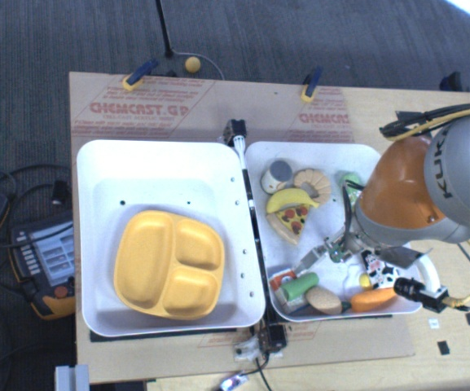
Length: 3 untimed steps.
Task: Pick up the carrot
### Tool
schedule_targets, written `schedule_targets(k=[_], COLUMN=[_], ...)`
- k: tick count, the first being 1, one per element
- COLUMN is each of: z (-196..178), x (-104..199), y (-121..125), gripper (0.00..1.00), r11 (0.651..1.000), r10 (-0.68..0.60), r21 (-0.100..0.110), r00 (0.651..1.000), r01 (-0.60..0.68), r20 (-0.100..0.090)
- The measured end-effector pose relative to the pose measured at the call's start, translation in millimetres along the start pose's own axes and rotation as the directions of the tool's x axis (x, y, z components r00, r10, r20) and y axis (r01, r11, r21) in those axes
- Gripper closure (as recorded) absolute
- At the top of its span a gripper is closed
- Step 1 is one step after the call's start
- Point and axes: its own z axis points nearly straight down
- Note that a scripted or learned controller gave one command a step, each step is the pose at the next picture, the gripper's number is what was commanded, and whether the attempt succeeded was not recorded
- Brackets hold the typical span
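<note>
Camera view, down at a slant: carrot (373, 300) lying flat inside the right bin (312, 147), against its near wall toward the near right corner, orange body pointing along that wall. Not lifted, not gripped, nothing visibly closed around it. Gripper (330, 251) down low in the middle of the right bin, under the arm's orange band, well short of the carrot and further in from the near wall. Jaw state: cannot tell, with the metal parts too small and cluttered to read as open or closed. Crowding the carrot along the same near wall: a beige round piece (326, 302) just beside its tip, then a green cylinder (300, 286) further toward the bin's left wall. Toward the far wall: a pizza slice (292, 217) and a banana (287, 198). Judged progress: early, at best an approach under way. Still to do: shifting over the carrot, descending, closing, lifting clear of the right bin.
</note>
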Motion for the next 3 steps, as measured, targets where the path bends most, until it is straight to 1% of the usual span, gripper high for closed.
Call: schedule_targets(k=[1,2,3], z=[-85.3,-1.2,-12.3], x=[-48.7,-37.6,-38.2], y=[-41.8,-33.1,-31.2], gripper=[0.00,0.00,1.00], r11=[0.792,0.707,0.710], r10=[-0.610,-0.707,-0.705], r21=[0.001,-0.003,-0.006], r00=[0.792,0.707,0.710], r01=[0.610,0.707,0.705], r20=[-0.008,0.003,0.006])
